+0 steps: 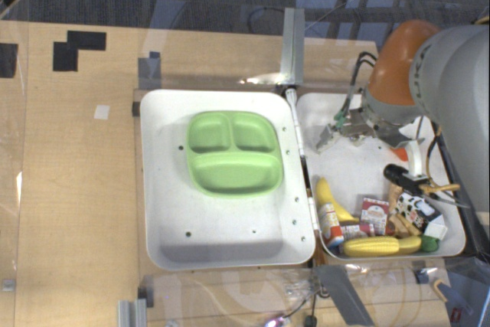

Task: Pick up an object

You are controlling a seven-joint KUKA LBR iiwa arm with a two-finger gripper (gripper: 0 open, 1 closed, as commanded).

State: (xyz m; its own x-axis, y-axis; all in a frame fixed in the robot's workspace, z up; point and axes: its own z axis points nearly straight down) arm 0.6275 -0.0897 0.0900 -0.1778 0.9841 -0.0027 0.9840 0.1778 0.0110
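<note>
Objects for picking lie heaped in the near end of my right bin (310, 115); going left to right, though, I start at the counter (69, 188), bare wood with black marks at its far left. Next comes the left bin (164, 226), which holds a green tray (233, 152) with three compartments. In the right bin I see a banana (325, 192), a corn cob (372, 246), a small red box (374, 212) and a cow-patterned piece (414, 207). The pincer (334, 131) hangs over the bin's bare far end, fingers spread, gripping nothing, apart from the heap. The arm (452, 80) comes in from the right.
</note>
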